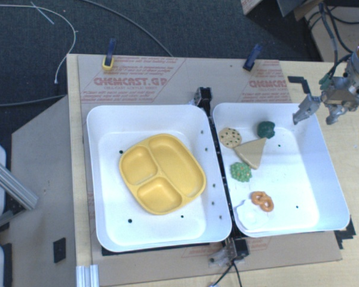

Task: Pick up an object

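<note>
In the right bin [311, 178] lie a round cookie [230, 137], a dark green broccoli piece [265, 129], a tan wedge-shaped sandwich piece [252, 153], a light green broccoli floret [241, 171] and an orange pretzel [262, 201]. My gripper [319, 112] hangs over the bin's far right corner, well to the right of the dark green piece. Its two fingers are spread apart, with nothing between them.
The left bin [107, 220] holds a yellow three-compartment tray [161, 172]. Two blue clamps [110, 54] [252, 57] pin the cardboard at the bench's far edge. Cables and cardboard boxes sit at the upper right beyond the bench.
</note>
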Available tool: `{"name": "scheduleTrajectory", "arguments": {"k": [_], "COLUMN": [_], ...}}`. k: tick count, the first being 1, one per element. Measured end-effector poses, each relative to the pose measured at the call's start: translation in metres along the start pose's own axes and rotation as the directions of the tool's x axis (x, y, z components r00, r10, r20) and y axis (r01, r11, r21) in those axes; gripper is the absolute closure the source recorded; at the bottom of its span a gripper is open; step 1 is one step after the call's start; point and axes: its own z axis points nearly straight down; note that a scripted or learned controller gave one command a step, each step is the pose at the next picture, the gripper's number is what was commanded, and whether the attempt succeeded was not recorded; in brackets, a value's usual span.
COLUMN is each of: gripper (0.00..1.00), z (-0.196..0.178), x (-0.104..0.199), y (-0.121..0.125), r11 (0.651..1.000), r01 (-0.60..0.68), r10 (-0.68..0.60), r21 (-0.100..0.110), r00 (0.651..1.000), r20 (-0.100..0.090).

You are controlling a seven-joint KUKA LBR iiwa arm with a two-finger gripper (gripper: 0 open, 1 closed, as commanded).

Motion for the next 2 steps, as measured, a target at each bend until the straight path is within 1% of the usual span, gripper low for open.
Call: {"name": "scheduleTrajectory", "arguments": {"k": [1,2], "gripper": [0.00,0.00], "z": [-0.008,0.055], "x": [0.001,0.001], "y": [0.002,0.006], "r11": [1.000,1.000], "r01": [0.003,0.003], "r10": [-0.003,-0.003], "r21": [-0.013,-0.007], "r00": [1.000,1.000], "r20": [0.003,0.001]}}
